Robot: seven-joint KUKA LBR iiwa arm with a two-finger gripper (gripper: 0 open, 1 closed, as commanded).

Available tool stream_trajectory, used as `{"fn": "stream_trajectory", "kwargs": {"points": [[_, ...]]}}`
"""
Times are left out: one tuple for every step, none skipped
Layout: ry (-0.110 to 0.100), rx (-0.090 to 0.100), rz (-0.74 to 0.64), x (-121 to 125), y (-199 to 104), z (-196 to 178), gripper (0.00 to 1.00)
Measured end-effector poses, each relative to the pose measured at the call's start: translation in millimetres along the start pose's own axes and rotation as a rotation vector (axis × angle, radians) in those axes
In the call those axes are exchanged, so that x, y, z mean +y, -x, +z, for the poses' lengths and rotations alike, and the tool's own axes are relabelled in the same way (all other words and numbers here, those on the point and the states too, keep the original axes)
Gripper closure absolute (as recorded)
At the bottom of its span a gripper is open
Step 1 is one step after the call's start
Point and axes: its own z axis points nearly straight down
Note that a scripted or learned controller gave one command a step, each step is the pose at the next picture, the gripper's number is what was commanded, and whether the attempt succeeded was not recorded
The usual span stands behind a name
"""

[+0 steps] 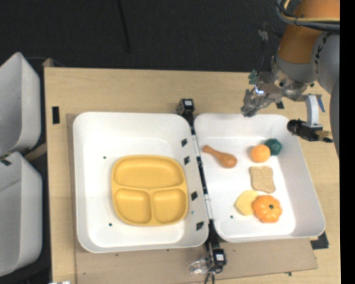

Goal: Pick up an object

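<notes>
My gripper point(250, 107) hangs over the far edge of the right bin point(302, 218), with nothing seen between its fingers. Below it in that bin lie a brown drumstick point(219, 155), an orange ball point(260, 153) and a dark teal piece point(274, 146) touching the ball. Nearer the front are a slice of toast point(262, 179), a pale yellow wedge point(246, 203) and a small orange pumpkin point(267, 209). The gripper is well above and behind all of them.
The left bin point(89, 158) holds a yellow divided tray point(149, 189). A ridge with black clips point(196, 176) separates the two bins. White casings point(9, 158) stand off the bench at the left.
</notes>
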Motion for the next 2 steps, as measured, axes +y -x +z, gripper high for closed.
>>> {"fn": "stream_trajectory", "kwargs": {"points": [[-0.006, 0.001, -0.001, 2.8, -43.4, 1.2, 1.00], [-0.006, 0.002, -0.003, -8.2, -100.8, -7.6, 1.00]]}}
